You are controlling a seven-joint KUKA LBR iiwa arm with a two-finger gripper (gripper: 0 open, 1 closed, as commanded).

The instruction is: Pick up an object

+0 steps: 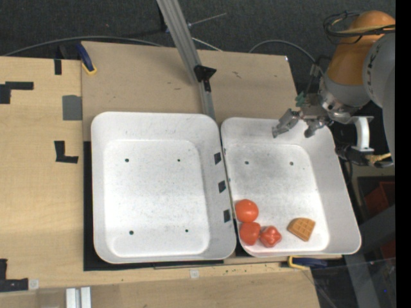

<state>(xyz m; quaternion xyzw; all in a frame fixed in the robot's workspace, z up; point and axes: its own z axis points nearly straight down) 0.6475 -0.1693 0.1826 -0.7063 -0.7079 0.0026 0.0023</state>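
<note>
Gripper [297, 127] — fingers spread, holding nothing — hangs over the right bin's [334, 165] far edge, well apart from tomatoes [246, 210].

Right bin [321, 172], near edge: two round orange-red tomatoes [246, 210] touching, one behind the other by the left wall. Lumpy red pepper [270, 237] touches the nearer one. Tan waffle [301, 228] lies flat, just right of the pepper.

No legible text, labels, brands or numbers anywhere. Black tape marks on the bench [38, 172], left of frame, form shapes, not readable characters.
</note>
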